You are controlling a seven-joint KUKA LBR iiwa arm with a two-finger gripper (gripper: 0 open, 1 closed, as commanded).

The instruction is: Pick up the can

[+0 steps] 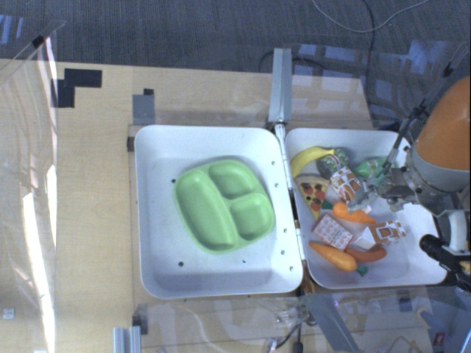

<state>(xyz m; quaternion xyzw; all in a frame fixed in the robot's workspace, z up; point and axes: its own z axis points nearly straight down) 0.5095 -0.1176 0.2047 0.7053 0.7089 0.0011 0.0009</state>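
Note:
The can (333, 159) is small and dark with a greenish label. It lies on its side at the back of the right bin (412, 271), wedged between a banana (310, 157) and a red-and-white carton (344, 183). My gripper (381, 187) reaches in from the right and hangs low over the middle of this bin, just above an orange carrot (353, 214). It is about a hand's width right of and nearer than the can, and not touching it. The arm's grey body and orange band (445, 134) cover the bin's right rear corner.
The right bin also holds a pizza slice (315, 195), a green item (368, 169), a red-and-white packet (333, 232), a second carrot (335, 257), a sausage (370, 254) and a small carton (388, 232). A green divided plate (224, 204) lies in the left bin (158, 271).

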